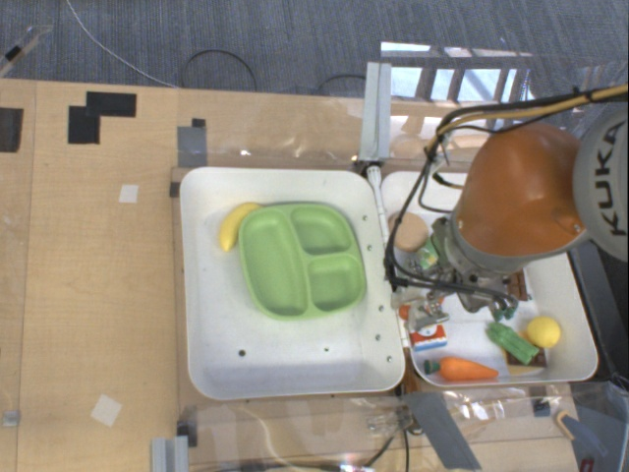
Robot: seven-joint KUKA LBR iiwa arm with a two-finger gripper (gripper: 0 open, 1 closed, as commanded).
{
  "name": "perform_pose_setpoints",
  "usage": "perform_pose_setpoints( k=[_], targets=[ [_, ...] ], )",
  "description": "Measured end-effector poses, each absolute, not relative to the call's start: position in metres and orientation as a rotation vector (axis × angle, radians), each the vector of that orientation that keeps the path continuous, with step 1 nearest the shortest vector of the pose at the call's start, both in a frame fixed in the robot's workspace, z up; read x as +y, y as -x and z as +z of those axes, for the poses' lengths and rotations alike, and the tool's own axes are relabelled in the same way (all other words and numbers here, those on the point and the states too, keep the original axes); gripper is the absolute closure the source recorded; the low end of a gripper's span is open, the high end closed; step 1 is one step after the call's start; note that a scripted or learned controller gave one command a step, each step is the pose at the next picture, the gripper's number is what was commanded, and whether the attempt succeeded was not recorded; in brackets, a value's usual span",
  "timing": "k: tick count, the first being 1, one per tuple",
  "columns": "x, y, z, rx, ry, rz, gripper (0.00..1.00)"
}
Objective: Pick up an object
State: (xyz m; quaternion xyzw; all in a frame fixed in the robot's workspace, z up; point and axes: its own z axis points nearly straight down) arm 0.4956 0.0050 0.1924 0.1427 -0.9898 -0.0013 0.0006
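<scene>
The object to pick is not decided: a carrot (467,369), a lemon (543,332) and a green toy (514,343) lie crowded just beside the hand (429,308). Whether the hand is released or clenched, I cannot tell. It may push a neighbour and miss.

Arm (590,180) enters from right, grey casing, orange band (516,200) bulging above wrist. Wrist points steeply down. Gripper (432,308) hangs below band, at its lower left, metal parts partly hidden by wrist body. Black cables (432,180) loop from upper arm down left side of wrist toward gripper. Nothing seen between fingers.
</scene>
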Motion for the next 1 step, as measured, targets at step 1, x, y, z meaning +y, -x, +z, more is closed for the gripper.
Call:
perform_pose_setpoints(
  k=[1],
  targets=[
    [-0.0208,-0.5517,0.3208,-3.133,-0.443,0.006,1.0]
  ],
)
